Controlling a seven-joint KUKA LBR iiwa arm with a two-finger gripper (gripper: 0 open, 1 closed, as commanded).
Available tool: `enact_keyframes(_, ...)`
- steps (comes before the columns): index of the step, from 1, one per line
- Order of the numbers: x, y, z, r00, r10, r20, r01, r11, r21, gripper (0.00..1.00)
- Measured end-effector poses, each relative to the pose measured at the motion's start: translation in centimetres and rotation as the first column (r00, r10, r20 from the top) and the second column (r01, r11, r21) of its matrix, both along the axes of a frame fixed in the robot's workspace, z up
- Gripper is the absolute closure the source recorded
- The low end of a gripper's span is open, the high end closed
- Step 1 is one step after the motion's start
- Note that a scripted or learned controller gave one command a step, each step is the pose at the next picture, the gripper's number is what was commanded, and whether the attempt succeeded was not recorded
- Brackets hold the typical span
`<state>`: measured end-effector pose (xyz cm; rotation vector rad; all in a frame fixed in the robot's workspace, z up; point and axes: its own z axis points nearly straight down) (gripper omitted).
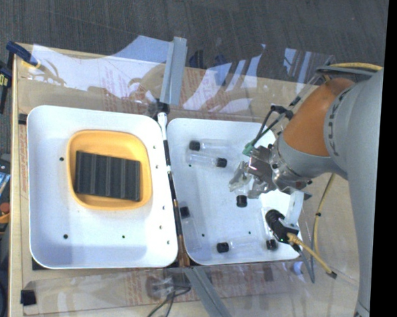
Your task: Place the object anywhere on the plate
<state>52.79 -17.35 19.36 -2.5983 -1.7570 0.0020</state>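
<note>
Over the right bin

My end effector (243, 180) hangs over the right bin (200, 248); its grip I cannot tell. That bin holds clear, black-capped vials (207, 147). The left bin (92, 245) holds a yellow plate (112, 142) with a dark ridged centre

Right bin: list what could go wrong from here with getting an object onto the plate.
1. The capped tubes are clear and small; the one nearest the gripper lies at, so a grasp may slip.
2. The yellow plate sits in the left bin; the carry must clear the divider rim.
</note>
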Motion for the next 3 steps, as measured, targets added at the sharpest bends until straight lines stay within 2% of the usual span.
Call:
enact_keyframes(1,1.9,3.3,6.3,0.994,0.112,0.001,-0.112,0.994,-0.002,1.00)
enact_keyframes(2,4.0,5.8,10.1,0.932,0.362,0.002,-0.362,0.932,-0.003,1.00)
enact_keyframes(3,8.8,4.8,-0.3,0.834,0.552,0.000,-0.552,0.834,0.001,1.00)
